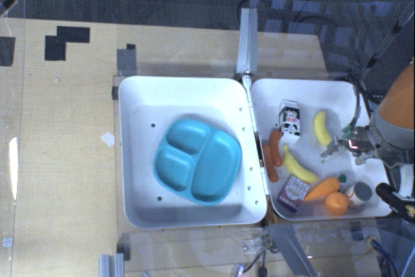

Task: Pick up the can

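My arm comes in from the right side of the right bin (305, 84), its orange band at the frame's edge and grey wrist below it. My hand (337, 147) hangs low over the bin's right half, just inside its right wall, fingertips pointing left.

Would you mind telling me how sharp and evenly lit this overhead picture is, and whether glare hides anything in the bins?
Camera view: soft overall, small items fuzzy; the grey metal can in the right white bin is blurred. Lighting is even, with a faint shadow under the blue divided plastic plate. A bright glare streak sits at the far left on the clear panel. The two-finger gripper is smeared.
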